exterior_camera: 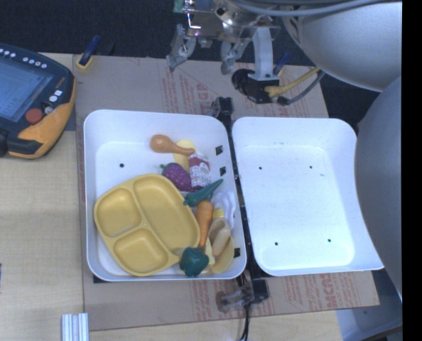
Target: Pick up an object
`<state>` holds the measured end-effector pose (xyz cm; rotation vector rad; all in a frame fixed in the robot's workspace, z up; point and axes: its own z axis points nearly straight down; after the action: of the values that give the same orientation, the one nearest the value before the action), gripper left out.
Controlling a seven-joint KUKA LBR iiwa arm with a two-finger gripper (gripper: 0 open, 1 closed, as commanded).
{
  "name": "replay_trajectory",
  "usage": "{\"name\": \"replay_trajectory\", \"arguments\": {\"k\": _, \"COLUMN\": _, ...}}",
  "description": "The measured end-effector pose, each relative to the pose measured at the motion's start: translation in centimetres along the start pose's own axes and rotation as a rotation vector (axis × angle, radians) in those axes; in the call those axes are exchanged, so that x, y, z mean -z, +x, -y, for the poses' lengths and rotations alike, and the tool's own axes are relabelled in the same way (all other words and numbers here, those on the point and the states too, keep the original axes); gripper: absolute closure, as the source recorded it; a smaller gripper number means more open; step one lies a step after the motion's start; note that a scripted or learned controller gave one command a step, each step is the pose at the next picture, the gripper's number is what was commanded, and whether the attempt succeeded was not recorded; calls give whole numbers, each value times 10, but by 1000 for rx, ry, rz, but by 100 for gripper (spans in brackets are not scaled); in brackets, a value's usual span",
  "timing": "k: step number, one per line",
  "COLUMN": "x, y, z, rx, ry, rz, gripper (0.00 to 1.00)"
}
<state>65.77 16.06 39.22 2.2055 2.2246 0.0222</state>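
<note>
Desk (pixel 40 212) carries two bins. Gripper (pixel 200 57) high behind left bin (pixel 90 190), fingers spread, nothing between. Carrot (pixel 204 219) beside yellow tray (pixel 143 222). Approach step; next calls for descent over carrot.

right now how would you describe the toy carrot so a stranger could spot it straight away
Look in the left white bin, which holds a yellow divided plate. Just off the plate's right edge lies the carrot, a slim orange cone with a teal-green leafy top. The other toys around it are purple, yellow or dark green.
</note>
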Motion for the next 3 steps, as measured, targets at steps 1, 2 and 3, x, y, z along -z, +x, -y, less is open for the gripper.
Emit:
{"name": "replay_trajectory", "arguments": {"k": 1, "x": -94, "y": 22, "z": 4, "rx": 1, "ry": 27, "rz": 8, "gripper": 0}}
{"name": "replay_trajectory", "arguments": {"k": 2, "x": -147, "y": 51, "z": 4, "rx": 2, "ry": 26, "rz": 8, "gripper": 0}}
{"name": "replay_trajectory", "arguments": {"k": 3, "x": -22, "y": 46, "z": 0, "rx": 0, "ry": 6, "rz": 2, "gripper": 0}}
